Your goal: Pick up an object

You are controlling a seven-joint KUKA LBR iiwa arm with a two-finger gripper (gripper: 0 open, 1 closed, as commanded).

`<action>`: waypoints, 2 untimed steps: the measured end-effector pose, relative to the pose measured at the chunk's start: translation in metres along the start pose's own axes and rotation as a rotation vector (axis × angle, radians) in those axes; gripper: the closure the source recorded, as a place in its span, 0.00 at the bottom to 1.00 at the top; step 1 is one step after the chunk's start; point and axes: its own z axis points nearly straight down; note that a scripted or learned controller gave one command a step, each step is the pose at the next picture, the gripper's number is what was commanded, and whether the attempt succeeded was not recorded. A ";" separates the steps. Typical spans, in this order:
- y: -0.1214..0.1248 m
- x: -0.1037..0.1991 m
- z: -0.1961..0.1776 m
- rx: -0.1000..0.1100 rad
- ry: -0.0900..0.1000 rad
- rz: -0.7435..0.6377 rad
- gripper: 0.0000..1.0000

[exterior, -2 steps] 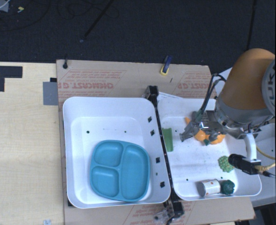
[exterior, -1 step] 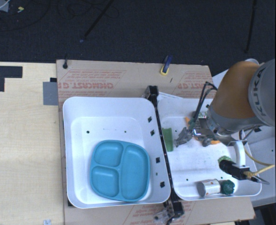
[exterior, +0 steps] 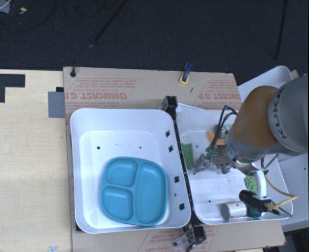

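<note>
Objects (exterior: 234,210) in right bin (exterior: 207,222) partly hidden under arm (exterior: 270,121).

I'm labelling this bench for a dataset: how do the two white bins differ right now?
The left bin holds one large thing, a blue divided plate; the right bin holds several small ones, among them a green strip and a small grey cylinder. The arm's gripper reaches down into the right bin, while nothing reaches into the left bin. Both are shallow, white and set side by side.
</note>
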 end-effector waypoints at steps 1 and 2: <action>-0.001 0.002 0.025 -0.003 0.000 0.000 0.00; 0.000 0.000 0.013 -0.004 0.000 0.008 1.00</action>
